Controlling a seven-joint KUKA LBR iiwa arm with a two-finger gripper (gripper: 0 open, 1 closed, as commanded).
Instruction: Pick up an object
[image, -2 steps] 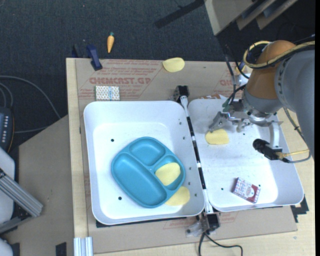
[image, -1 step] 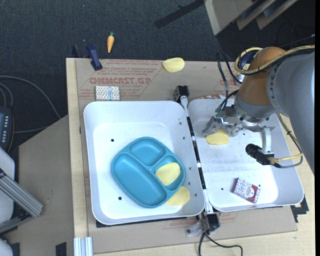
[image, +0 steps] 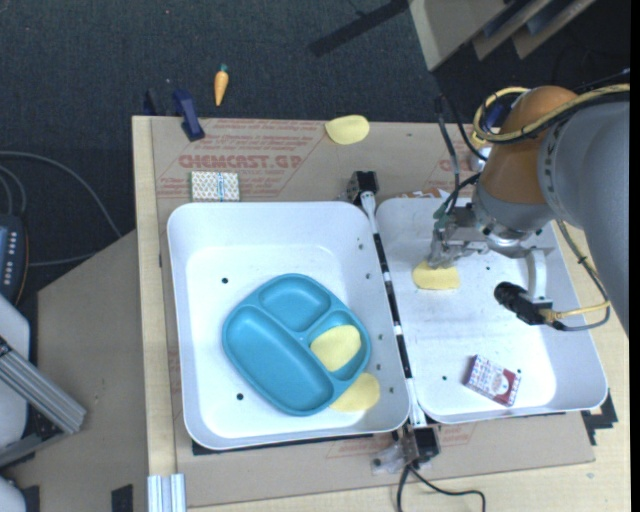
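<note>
- Yellow piece (image: 437, 278), low and rounded: lying on the floor of the right-hand bin (image: 570, 372), in its far left part, near the wall shared with the left-hand bin (image: 200, 262).
- Gripper (image: 448, 256): poised at the far edge of the yellow piece, touching it or just above it; contact not resolvable at this slant. Width of opening: cannot tell. No grasp confirmed.
- Step in hand, as judged: final descent and closure on the yellow piece. Task judged not yet done, with the piece resting on the bin floor.
- Alignment: appears offset toward the far side of the piece. Recommend centring over its middle before closing, not over its rim.
- Approach: descend vertically, stop just short of the bin floor, close across the narrower span, then lift straight up without sideways drag.
- Risk, as judged: low, smooth form likely to squeeze out or slip under a fast pinch. Slow closure advised. Keep clear of the shared wall.
- Also in the right-hand bin: red-and-white packet (image: 491, 380) toward the near side, well apart from the gripper. No interference expected.
- Left-hand bin: blue divided plate (image: 268, 345) carrying a second yellow piece (image: 337, 345) in one compartment; third yellow piece (image: 358, 394) at the plate's near rim, touching it or tucked partly beneath. Not in play for this step.
</note>
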